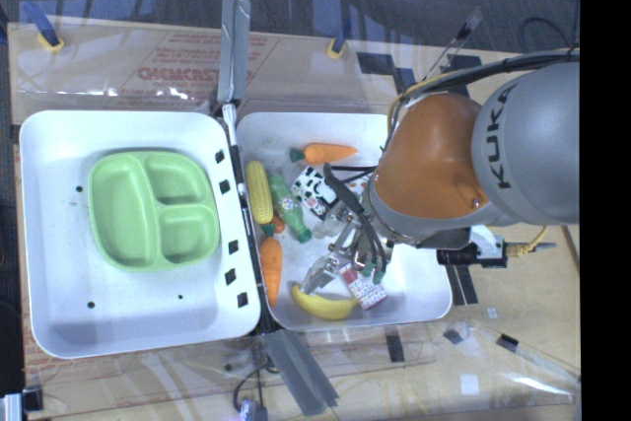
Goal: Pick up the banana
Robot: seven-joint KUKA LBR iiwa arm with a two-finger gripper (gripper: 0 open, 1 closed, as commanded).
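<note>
- Banana: lies flat at the near edge of the right bin, not yet lifted.
- Jaws: poised directly above the banana, apparently spread; nothing visibly between them. Closing and lifting remain.
- Count: one banana, two carrots, one corn cob, one green tray in the left bin.

Glossy, seemingly plastic banana; smooth matt green tray; glossy white bins.
</note>
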